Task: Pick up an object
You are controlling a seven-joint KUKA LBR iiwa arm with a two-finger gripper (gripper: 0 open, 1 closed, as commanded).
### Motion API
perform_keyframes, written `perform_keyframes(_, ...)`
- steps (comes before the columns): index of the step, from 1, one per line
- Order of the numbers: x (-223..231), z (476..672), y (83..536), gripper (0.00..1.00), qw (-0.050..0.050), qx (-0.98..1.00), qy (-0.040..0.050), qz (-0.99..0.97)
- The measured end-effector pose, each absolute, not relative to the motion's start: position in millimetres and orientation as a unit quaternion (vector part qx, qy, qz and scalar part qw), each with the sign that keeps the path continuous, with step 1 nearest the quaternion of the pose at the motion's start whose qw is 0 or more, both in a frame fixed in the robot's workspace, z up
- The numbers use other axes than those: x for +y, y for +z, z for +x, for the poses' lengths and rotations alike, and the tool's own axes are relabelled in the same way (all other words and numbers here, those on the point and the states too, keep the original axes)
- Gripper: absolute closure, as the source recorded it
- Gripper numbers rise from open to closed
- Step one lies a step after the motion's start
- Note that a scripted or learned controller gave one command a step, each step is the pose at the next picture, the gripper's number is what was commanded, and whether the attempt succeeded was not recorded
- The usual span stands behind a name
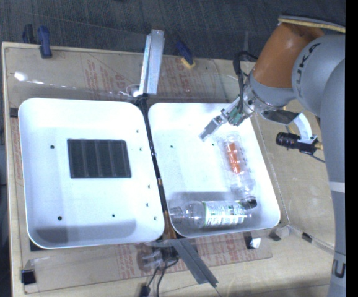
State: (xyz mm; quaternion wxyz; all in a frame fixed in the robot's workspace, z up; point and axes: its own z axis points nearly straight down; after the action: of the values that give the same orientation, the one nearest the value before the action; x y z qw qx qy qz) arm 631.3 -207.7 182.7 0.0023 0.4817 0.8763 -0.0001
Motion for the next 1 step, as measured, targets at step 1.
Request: perform_keyframes(1,-208.6,585.5,164.2,0.00,-0.002,0.863,-0.0006,0.505)
